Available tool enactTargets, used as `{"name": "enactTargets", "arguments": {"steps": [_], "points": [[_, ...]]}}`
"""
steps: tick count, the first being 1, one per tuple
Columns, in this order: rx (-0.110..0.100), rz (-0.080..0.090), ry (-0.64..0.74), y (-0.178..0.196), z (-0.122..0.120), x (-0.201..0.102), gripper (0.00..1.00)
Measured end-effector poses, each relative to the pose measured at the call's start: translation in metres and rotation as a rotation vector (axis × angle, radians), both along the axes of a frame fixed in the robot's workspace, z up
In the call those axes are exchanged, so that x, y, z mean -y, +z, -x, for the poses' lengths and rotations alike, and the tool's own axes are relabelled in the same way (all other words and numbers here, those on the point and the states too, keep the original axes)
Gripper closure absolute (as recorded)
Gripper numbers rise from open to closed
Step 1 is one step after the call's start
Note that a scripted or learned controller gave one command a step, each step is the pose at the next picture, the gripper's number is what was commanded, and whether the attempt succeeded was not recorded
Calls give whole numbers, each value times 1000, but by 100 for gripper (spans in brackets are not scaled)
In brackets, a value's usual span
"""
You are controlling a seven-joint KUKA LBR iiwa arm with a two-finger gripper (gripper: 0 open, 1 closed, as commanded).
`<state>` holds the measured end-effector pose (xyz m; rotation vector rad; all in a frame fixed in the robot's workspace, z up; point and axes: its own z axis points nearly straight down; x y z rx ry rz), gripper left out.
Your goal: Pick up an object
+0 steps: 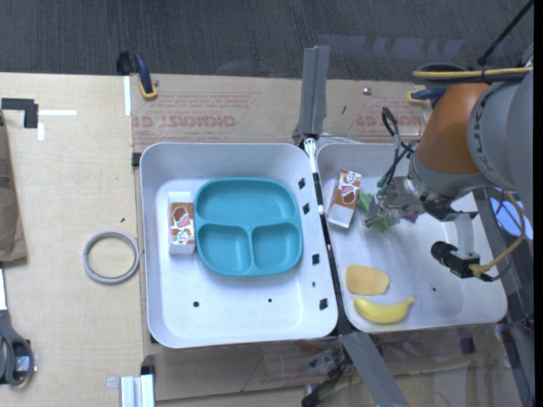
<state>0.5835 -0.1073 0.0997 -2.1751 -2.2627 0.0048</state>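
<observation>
2 white bins on the bench, and the gripper (389, 203) is down in the right bin (441, 299), right over a small green thing (372, 213) near the bin's back-left. Can't tell if it's pinching anything, the wrist hides that bit. Just left of it sits a small carton (344, 198), and a banana (383, 309) with a yellow-orange piece (367, 280) lies near the front. My guess: the green thing is light, soft and crumply, so grab it across its bunched middle, gently. Left bin (229, 316) has a teal plate (249, 226).
</observation>
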Motion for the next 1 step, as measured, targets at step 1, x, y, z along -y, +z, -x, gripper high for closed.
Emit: {"name": "enactTargets", "arguments": {"steps": [1], "points": [[2,2,-130,113,-7,-57,100]]}}
